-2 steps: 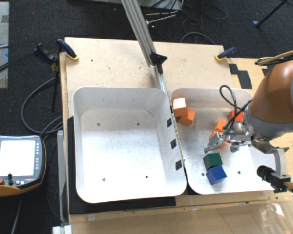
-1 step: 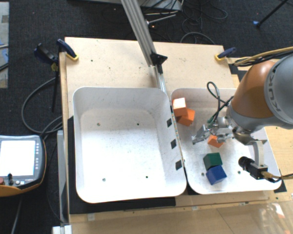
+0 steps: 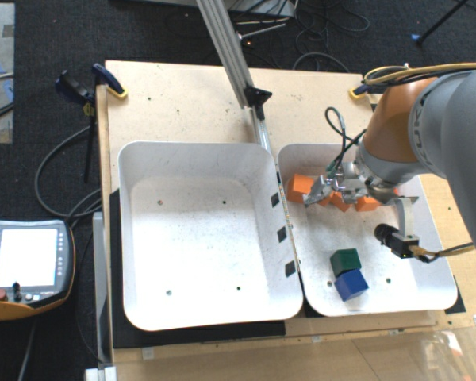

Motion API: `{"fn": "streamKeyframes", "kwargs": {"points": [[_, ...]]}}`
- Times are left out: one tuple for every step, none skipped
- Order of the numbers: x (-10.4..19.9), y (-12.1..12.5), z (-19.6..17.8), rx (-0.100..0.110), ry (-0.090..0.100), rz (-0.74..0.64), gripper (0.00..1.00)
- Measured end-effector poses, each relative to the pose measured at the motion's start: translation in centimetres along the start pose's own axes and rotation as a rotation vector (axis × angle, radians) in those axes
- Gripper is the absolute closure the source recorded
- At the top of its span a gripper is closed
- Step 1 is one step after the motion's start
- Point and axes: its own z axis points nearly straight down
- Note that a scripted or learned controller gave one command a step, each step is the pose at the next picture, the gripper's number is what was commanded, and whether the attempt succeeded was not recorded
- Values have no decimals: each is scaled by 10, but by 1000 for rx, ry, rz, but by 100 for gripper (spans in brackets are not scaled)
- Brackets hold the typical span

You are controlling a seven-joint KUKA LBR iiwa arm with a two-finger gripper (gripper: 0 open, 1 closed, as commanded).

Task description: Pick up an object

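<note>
The left bin [image 3: 194, 228] sits bare of objects, so nothing has been carried over. In the right bin [image 3: 428, 284], orange blocks [image 3: 301, 186] lie bunched near the back wall, and the gripper [image 3: 327, 193] is down right among them; from where I stand I cannot tell how its jaws are set. Nearer the front, a green block [image 3: 346, 259] touches a blue block [image 3: 351, 283]. No object looks lifted yet, so I'd judge the grasp and raise remain.
</note>
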Motion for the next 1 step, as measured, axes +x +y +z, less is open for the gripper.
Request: {"fn": "streamKeyframes", "kwargs": {"points": [[0, 1, 0, 1, -1, -2, 0]]}}
